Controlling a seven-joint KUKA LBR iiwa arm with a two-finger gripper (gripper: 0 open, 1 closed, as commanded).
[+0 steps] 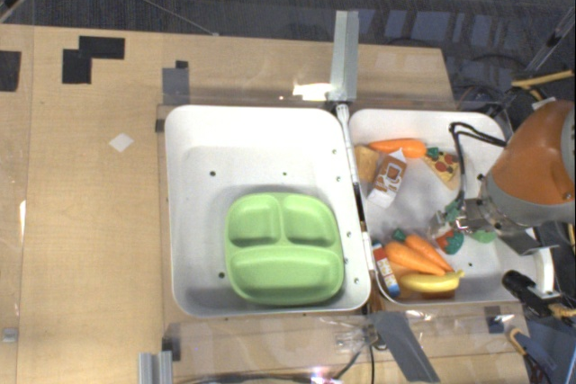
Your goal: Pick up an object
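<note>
On the wooden bench (81, 220) there are two shallow white bins side by side. The left bin (202, 139) carries only a green divided tray (283, 249), which lies flat near the front wall with its three compartments up. The right bin (409, 123) holds all the small things, so I judge that the object to pick up must come from there. At its back wall lies a single carrot (398, 147), and just beside it a brown and white carton (388, 178) lies on its side; to the right of these is a pizza slice (443, 165). At the front of this bin two more carrots (418, 254) lie together, and a banana (429, 282) lies touching them along the front wall. The things lie loose and at many angles, which looks like they were dropped in and not arranged. The arm (538, 171) reaches in from the right, and its gripper (462, 220) hangs low over the right part of the right bin, near a small red and green object (453, 240) that I cannot name with certainty. The gripper is small and partly covered by the wrist, so I cannot tell whether it is released or clenched, or whether it is grasping anything. My judgement is that the pick is at its lowest stage and nothing is lifted yet. The crowded front corner could make a clean grasp difficult.
</note>
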